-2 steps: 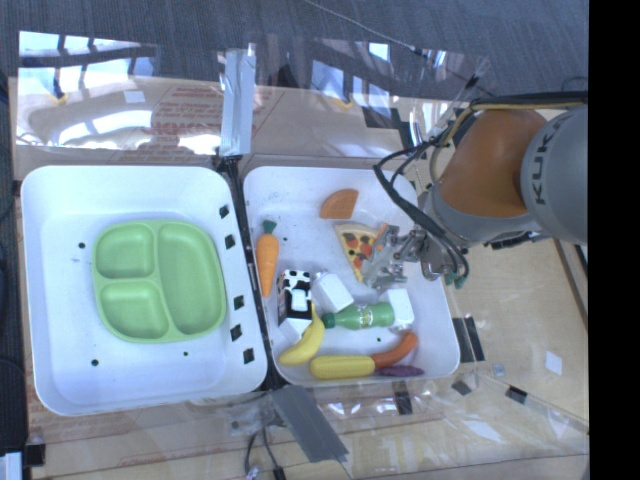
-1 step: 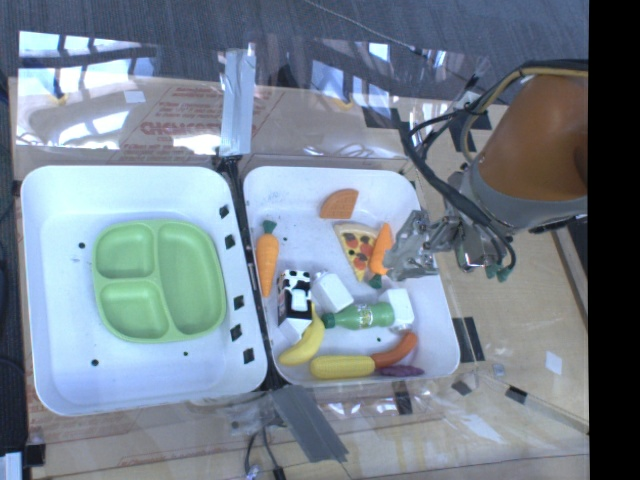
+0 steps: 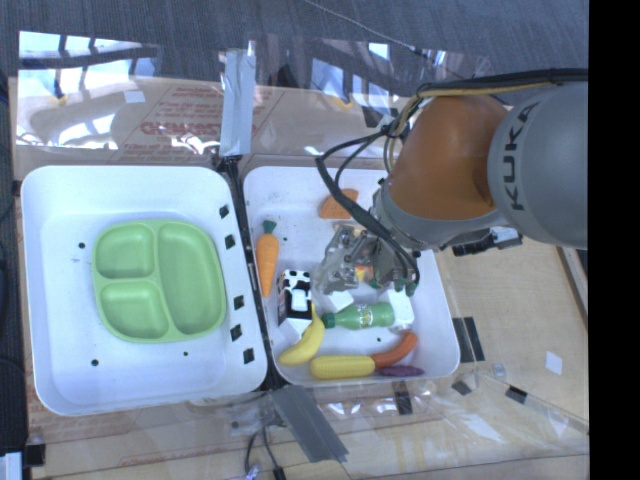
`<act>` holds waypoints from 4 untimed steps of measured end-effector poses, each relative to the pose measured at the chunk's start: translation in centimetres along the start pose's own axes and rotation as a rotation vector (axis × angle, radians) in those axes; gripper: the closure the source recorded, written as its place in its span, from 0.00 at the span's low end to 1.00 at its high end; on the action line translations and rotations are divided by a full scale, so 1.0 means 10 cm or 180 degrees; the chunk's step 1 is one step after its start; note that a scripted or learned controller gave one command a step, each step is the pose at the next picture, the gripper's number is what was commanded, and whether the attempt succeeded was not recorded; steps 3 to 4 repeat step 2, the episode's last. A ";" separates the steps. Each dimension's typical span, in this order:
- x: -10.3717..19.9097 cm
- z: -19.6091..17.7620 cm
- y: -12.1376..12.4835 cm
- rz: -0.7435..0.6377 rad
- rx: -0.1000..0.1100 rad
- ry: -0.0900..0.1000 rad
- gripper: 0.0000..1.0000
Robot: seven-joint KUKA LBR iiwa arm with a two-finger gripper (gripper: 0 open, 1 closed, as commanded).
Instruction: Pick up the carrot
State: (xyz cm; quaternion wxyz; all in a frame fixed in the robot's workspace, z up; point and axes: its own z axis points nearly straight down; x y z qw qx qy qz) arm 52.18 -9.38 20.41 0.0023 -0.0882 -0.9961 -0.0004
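Arm [image 3: 530, 158] — bulky grey casing, rounded orange band near wrist, white "KU" lettering on grey shell. Black cables loop along orange section. Gripper [image 3: 350, 263] — metallic silver, small, cluttered with wires.

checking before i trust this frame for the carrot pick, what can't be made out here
- Gripper: whether it is open or shut is unclear in the camera view; the metal parts blur together.
- Orange item near the right bin's back wall: partly covered by the arm and cables, identity unclear.
- Dark item at the front wall: too small to identify.
- Carrot: plainly visible by the left wall, lying apart from the gripper.
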 end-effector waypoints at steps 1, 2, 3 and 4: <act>0.39 0.13 0.76 -0.0338 -0.0003 -0.0007 1.00; 0.00 0.12 1.36 -0.1107 0.0000 -0.0023 1.00; 0.00 0.12 1.36 -0.1107 0.0000 -0.0023 1.00; 0.00 0.12 1.36 -0.1107 0.0000 -0.0023 1.00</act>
